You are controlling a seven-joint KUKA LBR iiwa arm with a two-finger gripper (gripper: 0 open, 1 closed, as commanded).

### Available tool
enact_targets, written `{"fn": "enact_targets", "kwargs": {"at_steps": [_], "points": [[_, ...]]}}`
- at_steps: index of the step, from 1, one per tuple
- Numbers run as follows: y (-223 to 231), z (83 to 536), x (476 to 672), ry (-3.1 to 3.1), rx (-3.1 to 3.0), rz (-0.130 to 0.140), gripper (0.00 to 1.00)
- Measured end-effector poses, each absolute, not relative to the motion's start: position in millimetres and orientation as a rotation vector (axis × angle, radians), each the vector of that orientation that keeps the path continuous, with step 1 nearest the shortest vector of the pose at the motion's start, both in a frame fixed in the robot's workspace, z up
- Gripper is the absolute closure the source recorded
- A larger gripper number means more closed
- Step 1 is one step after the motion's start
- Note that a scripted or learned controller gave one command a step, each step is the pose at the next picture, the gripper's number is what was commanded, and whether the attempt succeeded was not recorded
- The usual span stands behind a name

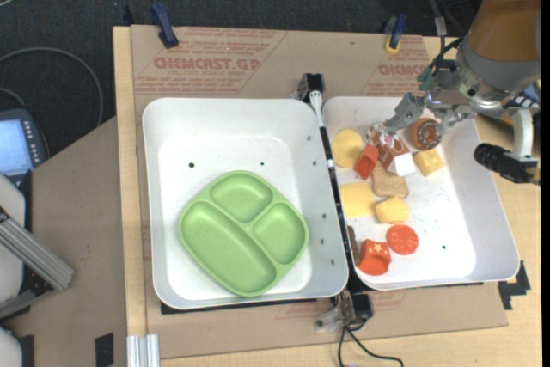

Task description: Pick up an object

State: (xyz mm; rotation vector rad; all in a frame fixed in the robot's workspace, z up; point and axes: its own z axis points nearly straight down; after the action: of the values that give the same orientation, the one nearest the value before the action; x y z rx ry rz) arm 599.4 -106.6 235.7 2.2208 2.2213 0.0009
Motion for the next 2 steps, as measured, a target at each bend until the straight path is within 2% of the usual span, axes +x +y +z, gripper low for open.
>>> {"fn": "enact_targets", "kwargs": {"at_steps": [1, 2], "points": [[-135, 124, 577.5, 2.224, 2.233, -0.012, 0.0], [-108, 82, 573.1, 2.227, 2.224, -0.004, 0.0]]}}
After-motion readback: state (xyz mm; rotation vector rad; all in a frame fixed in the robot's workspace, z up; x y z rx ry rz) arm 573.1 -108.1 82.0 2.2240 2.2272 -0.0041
